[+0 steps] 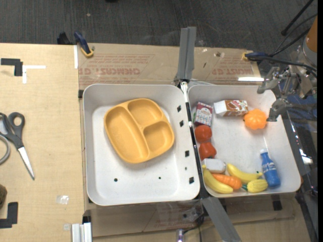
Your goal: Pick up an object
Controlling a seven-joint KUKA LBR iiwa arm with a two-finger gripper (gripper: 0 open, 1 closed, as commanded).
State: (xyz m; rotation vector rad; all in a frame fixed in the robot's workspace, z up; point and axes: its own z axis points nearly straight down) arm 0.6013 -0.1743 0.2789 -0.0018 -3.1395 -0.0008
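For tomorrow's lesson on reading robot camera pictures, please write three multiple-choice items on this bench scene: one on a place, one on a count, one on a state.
1. Where does the yellow divided plate lie?
A. in the left bin
B. in the right bin
C. on the wooden bench beside the scissors

2. How many compartments does the plate have?
A. two
B. three
C. five

3. How does the blue bottle rest?
A. standing upright
B. lying on its side in the right bin
C. lying on the plate

Answers: 1 A, the plate sits alone in the left bin. 2 B, ridges split it into three sections. 3 B, its full length shows flat against the bin floor near the bananas.
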